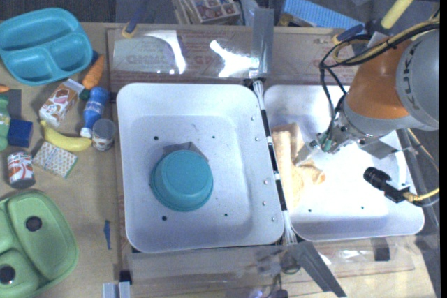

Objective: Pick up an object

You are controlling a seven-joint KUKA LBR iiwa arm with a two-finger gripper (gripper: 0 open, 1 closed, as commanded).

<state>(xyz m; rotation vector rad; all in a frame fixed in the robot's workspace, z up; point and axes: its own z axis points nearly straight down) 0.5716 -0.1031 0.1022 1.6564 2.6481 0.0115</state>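
Note that the gripper (327, 144) hangs low in the right bin (363, 220), with the tan cloth (293, 164) lying just to its left, long axis running front to back. You cannot tell whether the jaws are apart or together.

We find a light wooden bench (77, 185) bearing two shallow white bins side by side — the left bin (140, 115) and the right bin (391, 220), their rims touching. On the bare bench to the left lie a teal divided tray (45, 44), a banana (64, 138), a small carton (59, 102), a blue bottle (93, 110) and a green tray (35, 244) — all clear of the bins.
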